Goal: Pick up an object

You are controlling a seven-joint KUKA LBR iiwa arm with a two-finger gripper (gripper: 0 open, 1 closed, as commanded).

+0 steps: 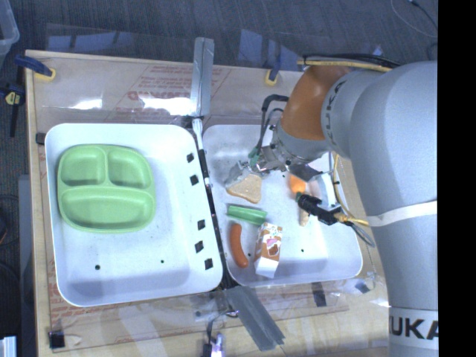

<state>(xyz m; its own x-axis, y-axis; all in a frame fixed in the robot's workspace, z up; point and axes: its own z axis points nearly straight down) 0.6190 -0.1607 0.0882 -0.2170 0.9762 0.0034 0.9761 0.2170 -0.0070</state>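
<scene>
Gripper: low in the right bin, at its far left part, just beside the upper edge of the tan bread slice; released or clenched, cannot tell from this angle, and nothing seen held. Treat the bread slice as the likely target, lying flat on the bin floor near the divider between the bins. Judged as the approach-and-grasp step, not yet complete. For a clean grasp: centre over the slice, align the jaws across its narrow width, descend until just short of the bin floor, then close and lift straight up. Expect difficulty with a thin flat piece on a smooth floor; prefer an edge pinch over a top press. Avoid sweeping toward the green cylinder just below the slice, or the orange pieces to the right under the wrist cabling. Alternative targets if the slice slips: the red sausage and the small carton, side by side at the near edge, both taller and easier to pinch. Surface: shallow white bin, glossy, sloped walls. Room: crowded on the right side of this bin; left bin well apart, holding a green divided tray.
</scene>
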